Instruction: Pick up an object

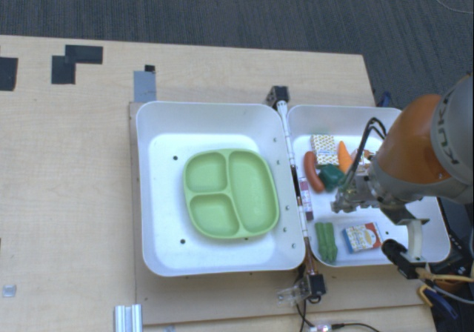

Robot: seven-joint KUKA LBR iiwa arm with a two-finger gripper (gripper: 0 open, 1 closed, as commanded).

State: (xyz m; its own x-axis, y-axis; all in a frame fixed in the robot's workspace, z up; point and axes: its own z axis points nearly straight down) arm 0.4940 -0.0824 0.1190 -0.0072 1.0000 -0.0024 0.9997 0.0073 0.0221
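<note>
Currently the gripper (346, 196) hangs low in the right bin (437, 247); its opening can't be read from this angle. Just beside it lies a dark green toy (330, 174), touching a red sausage (314, 172). Both look light, hard plastic, likely slick; grasp across the short width. Green pickle (326, 241) and small carton (361, 237) lie nearer the front wall.

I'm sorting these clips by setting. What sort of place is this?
Probably a robotics lab test bench, not a home: a wooden bench on grey carpet, two white bins side by side, a green divided plate in one, toy food in the other, and a robot arm above them.
</note>
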